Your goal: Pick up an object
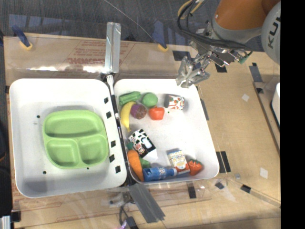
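Toys lie below and to the left of the pincer [191, 74], nearest a small printed cup [174, 102] in the right bin [205, 128]. Whether it is apart, I cannot tell. Best descend squarely over one isolated piece.

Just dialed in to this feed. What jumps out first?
The green divided tray lying alone in the left bin catches the eye first. Next is the clutter of toy food in the right bin: a banana, a tomato, a carrot. The gripper hangs over that bin's far rim.
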Motion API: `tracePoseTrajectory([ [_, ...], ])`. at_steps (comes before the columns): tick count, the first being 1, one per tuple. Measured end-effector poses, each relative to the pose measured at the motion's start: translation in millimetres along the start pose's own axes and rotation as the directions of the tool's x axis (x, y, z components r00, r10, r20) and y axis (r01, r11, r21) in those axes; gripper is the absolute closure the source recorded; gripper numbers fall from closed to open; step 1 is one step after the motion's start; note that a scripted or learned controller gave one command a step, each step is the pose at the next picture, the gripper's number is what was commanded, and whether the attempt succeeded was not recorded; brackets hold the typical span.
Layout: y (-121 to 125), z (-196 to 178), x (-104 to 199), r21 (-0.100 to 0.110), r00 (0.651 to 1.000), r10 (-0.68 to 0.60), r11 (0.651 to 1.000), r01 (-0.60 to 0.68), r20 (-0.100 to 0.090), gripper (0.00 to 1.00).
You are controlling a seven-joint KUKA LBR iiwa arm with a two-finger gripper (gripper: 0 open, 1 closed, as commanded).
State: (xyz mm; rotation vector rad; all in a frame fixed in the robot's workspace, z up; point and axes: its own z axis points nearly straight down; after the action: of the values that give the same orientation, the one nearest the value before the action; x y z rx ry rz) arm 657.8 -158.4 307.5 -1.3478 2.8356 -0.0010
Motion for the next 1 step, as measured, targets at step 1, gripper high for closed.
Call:
tracePoseTrajectory([
  [1, 6.5, -4.7, -7.4, 0.001, 0.997, -0.081, 0.997, 0.081, 0.002, 1.00],
])
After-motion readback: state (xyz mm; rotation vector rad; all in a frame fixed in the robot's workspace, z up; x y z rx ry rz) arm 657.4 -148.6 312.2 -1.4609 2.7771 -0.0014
